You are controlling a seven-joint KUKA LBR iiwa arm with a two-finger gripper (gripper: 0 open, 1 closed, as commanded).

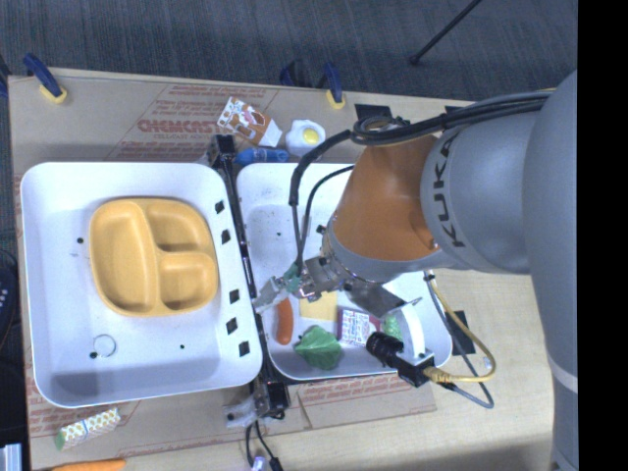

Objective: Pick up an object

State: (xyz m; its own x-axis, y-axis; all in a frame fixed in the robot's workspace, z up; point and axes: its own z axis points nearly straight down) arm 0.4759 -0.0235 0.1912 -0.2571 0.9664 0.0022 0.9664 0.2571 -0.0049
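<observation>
Hovering low in right bin [257, 199], pincer [287, 287] just above orange sausage [284, 322], finger spread indiscernible

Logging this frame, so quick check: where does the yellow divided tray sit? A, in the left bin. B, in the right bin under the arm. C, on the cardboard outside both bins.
A: the yellow divided tray lies flat in the left bin, while the arm reaches over the right bin.
</observation>
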